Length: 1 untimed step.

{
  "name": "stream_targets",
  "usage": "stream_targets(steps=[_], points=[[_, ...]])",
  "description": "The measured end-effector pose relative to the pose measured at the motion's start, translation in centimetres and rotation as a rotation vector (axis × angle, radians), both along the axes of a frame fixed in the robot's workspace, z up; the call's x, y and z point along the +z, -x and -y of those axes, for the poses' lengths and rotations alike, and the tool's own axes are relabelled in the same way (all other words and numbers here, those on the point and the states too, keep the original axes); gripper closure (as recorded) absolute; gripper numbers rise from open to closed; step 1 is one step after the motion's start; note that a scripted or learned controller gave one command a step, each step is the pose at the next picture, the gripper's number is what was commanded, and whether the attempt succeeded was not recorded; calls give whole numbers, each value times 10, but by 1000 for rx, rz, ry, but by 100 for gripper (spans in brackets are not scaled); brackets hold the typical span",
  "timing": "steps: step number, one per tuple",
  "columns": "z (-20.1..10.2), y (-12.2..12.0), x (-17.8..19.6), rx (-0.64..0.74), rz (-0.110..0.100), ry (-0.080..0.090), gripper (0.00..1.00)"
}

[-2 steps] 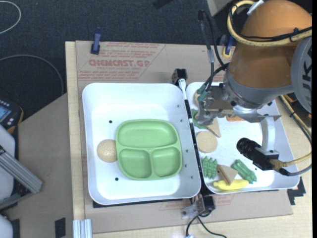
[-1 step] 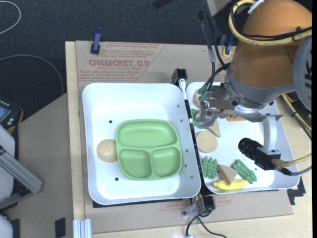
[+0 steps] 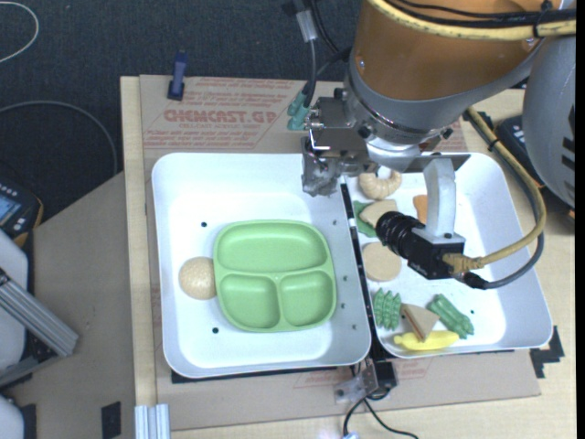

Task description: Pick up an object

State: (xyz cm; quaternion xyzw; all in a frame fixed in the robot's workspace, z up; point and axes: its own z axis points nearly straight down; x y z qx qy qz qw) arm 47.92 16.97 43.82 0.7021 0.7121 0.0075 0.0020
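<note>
My gripper (image 3: 320,179) hangs low over the ridge where the two bins meet, near their far end. The big orange and grey wrist above hides much of it. Just to its right in the right bin (image 3: 512,245) lie a beige ring-shaped pastry (image 3: 377,185), an orange piece (image 3: 420,205) and a pale green piece (image 3: 366,218). Nearer the front of that bin are a beige round cookie (image 3: 382,264), a green ridged vegetable (image 3: 387,309), a brown wedge (image 3: 420,320), a yellow banana (image 3: 426,341) and a green pod (image 3: 452,315). I see nothing held.
The left bin (image 3: 183,199) holds a green divided plate (image 3: 274,277) with a beige bun (image 3: 196,278) beside its left edge. A black fitting with a yellow cable (image 3: 416,243) hangs from the arm over the right bin. A cardboard sheet (image 3: 219,112) lies under both bins.
</note>
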Motion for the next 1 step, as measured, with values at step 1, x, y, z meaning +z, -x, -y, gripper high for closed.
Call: stream_targets(steps=[1], points=[[78, -42, -131, -22, -23, 11, 100]])
